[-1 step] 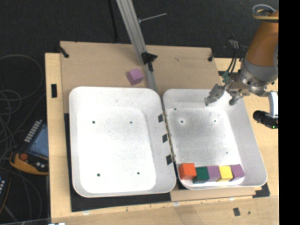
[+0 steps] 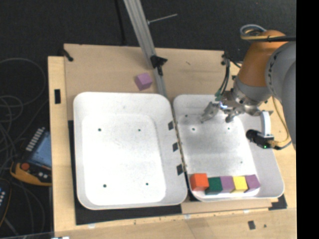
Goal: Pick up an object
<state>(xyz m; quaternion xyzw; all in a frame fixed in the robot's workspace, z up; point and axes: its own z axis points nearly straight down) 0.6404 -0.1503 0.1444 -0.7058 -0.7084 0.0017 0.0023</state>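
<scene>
The tool, fingers apart and holding nothing, hovers over the right bin. The row of blocks, long axis 3-to-9 o'clock, lies well apart toward 6 o'clock.

Both bins were white with small dark dots. The right bin's row of blocks ran orange, green, purple, yellow, purple. A lone purple block sat on the tan bench. Arm grey, with orange band. Floor black.
</scene>
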